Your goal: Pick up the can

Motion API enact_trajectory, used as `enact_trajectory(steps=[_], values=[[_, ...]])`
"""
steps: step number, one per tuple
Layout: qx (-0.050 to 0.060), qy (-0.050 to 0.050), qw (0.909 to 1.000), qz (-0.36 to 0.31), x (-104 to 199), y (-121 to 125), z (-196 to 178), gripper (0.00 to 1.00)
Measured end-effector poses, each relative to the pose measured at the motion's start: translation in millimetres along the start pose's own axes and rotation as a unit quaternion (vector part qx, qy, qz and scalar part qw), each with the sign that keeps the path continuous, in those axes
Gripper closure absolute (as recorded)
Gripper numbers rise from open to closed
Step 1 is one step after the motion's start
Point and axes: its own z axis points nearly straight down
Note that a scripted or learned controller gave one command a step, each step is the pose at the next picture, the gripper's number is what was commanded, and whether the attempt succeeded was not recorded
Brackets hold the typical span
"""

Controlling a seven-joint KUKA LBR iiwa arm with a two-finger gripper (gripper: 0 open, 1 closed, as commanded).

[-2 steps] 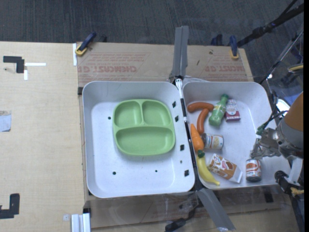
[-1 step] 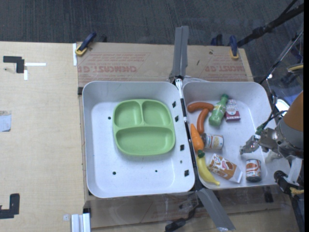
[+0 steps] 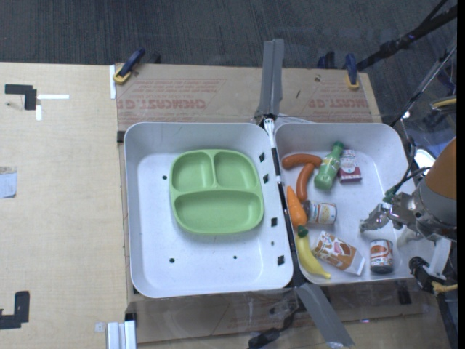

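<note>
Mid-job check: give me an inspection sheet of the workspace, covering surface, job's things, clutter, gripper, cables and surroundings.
Surface: two shallow white bins side by side on a cardboard-covered bench.
Job's things: small red-labelled can, upright near the right bin's front right corner.
Clutter: green divided plate in the left bin; two sausages, carrot, banana, green bottle, small jar, orange carton in the right bin.
Gripper: metal gripper above the can, apart from it.
Cables: black cables top right.
Surroundings: blue-and-yellow clamps on the bench's far edge.

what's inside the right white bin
Two sausages, a green bottle, a carrot, a banana, a small jar, a red-labelled can, two packets. Whatever lies under the hand is hidden.
</note>
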Motion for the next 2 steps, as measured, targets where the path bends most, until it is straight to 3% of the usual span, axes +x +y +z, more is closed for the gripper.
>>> enact_trajectory(steps=[1,2], values=[[0.001,-0.003,1.0,-0.001,-2.1,0.2,-5.5,1.0],[0.002,-0.001,1.0,-0.002,-0.1,-0.1,-5.4,0.0]])
